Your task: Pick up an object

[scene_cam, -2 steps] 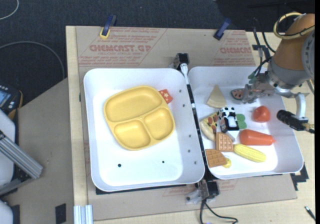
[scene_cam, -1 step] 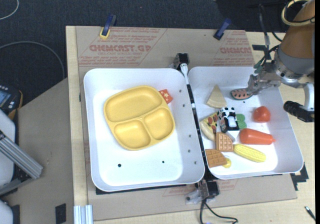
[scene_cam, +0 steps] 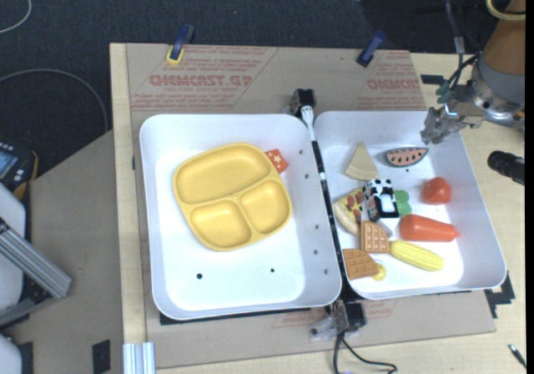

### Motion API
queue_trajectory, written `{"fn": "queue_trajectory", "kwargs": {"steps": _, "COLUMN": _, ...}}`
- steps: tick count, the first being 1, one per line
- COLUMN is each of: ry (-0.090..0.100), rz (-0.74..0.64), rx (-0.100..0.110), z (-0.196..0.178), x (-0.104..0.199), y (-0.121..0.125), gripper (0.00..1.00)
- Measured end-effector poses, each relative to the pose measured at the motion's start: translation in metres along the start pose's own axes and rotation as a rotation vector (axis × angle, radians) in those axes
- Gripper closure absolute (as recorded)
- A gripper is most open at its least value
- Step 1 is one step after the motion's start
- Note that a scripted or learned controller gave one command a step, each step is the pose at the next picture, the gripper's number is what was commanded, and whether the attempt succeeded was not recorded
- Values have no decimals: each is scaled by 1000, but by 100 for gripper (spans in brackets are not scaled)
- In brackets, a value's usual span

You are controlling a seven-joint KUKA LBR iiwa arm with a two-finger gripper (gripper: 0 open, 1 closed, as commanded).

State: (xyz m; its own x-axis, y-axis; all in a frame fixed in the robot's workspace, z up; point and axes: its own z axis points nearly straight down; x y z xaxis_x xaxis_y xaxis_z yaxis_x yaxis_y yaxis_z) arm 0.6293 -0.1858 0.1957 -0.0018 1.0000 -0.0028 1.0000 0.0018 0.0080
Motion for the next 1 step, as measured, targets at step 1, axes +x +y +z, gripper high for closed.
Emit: {"fn": "queue_trajectory", "kwargs": {"steps": 1, "ry": 0, "rz": 0, "rx": 1, "z": -32, "x": 0, "y": 2, "gripper": 100}}
